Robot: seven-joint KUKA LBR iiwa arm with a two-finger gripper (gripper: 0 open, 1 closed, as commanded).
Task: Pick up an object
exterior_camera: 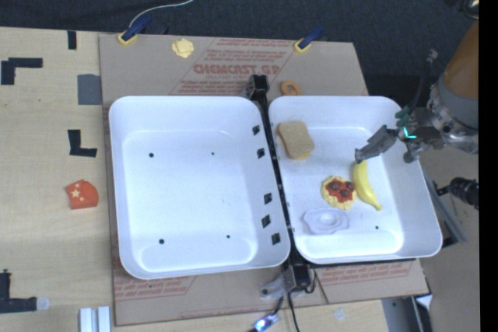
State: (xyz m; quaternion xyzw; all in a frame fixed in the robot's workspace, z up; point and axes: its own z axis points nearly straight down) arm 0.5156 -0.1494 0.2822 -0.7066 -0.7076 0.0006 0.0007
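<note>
The right bin holds a tan bread slice, a yellow banana, a small pizza piece with red topping and a clear round lid-like piece. My gripper hangs over the right bin's right side, just above and to the right of the banana's top end. Its two grey fingers are spread apart, one reaching toward the banana, the other nearer the bin's right wall. Nothing sits between them.
The left bin lies beside the right one, split by a black hinge strip. On the bench outside lie a red toy at left, a yellow piece and a small orange ring behind the bins.
</note>
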